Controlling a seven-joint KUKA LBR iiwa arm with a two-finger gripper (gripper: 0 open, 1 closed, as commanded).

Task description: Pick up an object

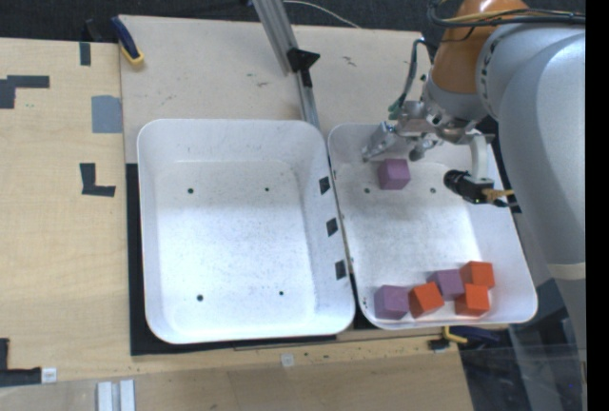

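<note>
Seen from the fixed camera above the tabletop, the grey arm reaches in from the right and hangs its claw over the far end of the right bin. A purple cube sits just below the fingers, at or under their tips; from this slant it is hard to tell whether the claw grips it, and whether the claw is spread or clenched cannot be told.

The cube looks like a small foam or wooden block: light, stiff, matt, unlikely to slip or break. Its flat opposite faces offer the plain hold, taken square from above.

Near the bin's front rim lies a cluster of blocks touching or nearly touching: a second purple block, an orange block, another purple one, and two orange ones. They are well apart from the cube under the claw.

The cube lies near the bin's far wall, leaving little room on that side, but bare floor opens toward the middle. The left bin lies alongside, the rims touching. A slanted metal pole crosses above the seam, a thing to mind on any swing left.
</note>
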